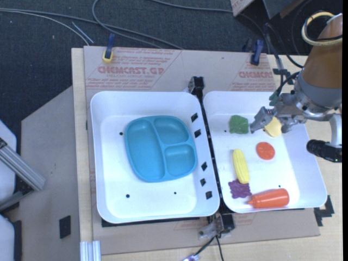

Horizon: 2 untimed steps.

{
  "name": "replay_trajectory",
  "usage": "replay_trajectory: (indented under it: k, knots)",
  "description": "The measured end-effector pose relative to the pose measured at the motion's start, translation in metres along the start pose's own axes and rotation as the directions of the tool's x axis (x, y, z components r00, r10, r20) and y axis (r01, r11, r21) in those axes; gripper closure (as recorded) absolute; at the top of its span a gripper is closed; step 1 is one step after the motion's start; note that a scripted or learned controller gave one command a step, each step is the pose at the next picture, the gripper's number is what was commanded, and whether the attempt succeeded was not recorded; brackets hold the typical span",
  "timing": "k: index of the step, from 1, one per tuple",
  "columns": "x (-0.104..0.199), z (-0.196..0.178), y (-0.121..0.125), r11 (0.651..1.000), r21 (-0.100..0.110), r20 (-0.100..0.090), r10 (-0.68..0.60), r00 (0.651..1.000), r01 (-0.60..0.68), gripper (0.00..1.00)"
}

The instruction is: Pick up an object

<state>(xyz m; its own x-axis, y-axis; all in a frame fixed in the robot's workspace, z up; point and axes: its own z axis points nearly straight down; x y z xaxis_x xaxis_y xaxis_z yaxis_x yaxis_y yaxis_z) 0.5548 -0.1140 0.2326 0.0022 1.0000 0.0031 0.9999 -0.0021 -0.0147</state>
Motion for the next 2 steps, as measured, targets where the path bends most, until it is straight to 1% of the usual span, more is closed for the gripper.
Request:
replay_trajectory:
  k: [1, 2]
  knots:
    - [0.000, -0.007, 0.002, 1.000, -0.013, 0.002, -0.003, 1.000, 0.003, 0.00]
    - [-0.009, 0.045, -0.001, 1.000, -0.008, 0.001, -0.001, 1.000, 0.001, 0.00]
